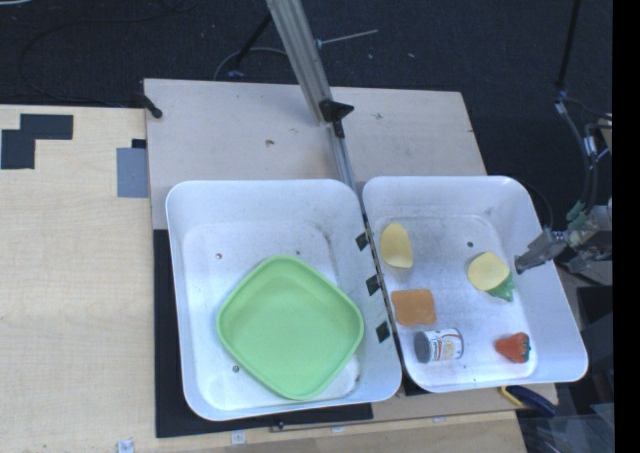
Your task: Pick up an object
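L bin [190, 241] held a green plate [290, 326]. R bin [520, 201] had a yellow piece [397, 245], orange block [413, 307], small can [440, 345], yellow-green fruit [489, 272], red strawberry [514, 346]. Gripper [530, 259] sat at R bin's right rim, just beside the fruit; couldn't tell whether fingers were spread.

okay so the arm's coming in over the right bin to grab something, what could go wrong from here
Three risks stand out:
1. The gripper sits at the right bin rim, so it might clip the wall as it descends.
2. The yellow piece overlaps a green item, so a grasp there could catch both or slip.
3. The small can lies on its side and could roll away when touched.
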Controlling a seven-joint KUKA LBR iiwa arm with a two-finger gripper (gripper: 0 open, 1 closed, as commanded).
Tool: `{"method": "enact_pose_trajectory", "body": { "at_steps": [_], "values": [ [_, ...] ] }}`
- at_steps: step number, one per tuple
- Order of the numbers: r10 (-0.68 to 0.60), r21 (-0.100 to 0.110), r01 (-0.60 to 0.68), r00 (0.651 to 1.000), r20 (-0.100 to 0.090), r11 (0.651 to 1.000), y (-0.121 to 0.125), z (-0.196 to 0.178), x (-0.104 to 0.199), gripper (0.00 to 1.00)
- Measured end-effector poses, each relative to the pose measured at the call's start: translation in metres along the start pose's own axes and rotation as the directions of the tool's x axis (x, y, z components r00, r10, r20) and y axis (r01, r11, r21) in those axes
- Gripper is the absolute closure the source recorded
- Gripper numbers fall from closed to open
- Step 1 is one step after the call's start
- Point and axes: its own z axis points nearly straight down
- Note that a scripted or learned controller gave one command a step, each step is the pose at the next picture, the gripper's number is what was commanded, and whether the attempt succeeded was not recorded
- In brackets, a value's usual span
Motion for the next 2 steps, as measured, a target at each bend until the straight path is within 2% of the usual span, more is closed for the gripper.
{"method": "enact_pose_trajectory", "body": {
  "at_steps": [2],
  "values": [
    [-0.001, 0.005, 0.001, 1.000, -0.002, 1.000, 0.009, 0.119, -0.008, 0.00]
  ]
}}
